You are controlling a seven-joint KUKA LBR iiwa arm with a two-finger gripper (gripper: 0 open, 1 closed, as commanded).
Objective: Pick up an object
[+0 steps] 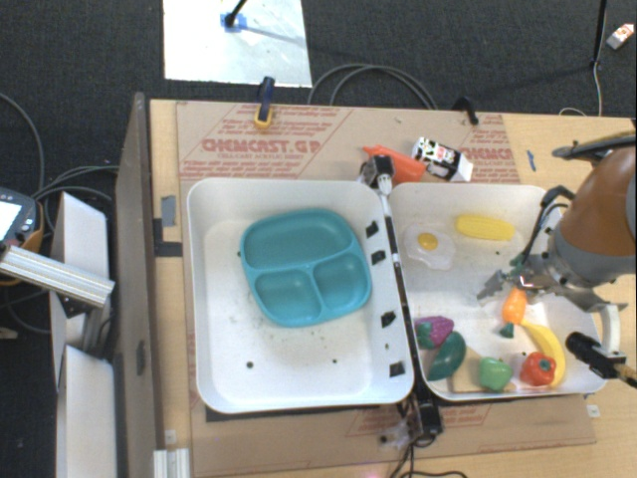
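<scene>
The right bin (468, 202) holds several toy foods: a yellow corn cob (485, 228), a fried egg (430, 244), an orange carrot (514, 308), a yellow banana (546, 348), a red tomato (537, 368), a green pepper (494, 372), a dark green vegetable (449, 355) and a purple piece (433, 328). My gripper (510, 287) is low in the right half of this bin, directly over the top end of the carrot. The grey wrist and orange band hide part of the bin's right side.
A teal divided plate (304, 267) lies in the left bin (224, 366). Black clips sit along the wall between the two bins. A small black-and-white carton (441, 158) and an orange tool (390, 163) lie on the cardboard behind the bins.
</scene>
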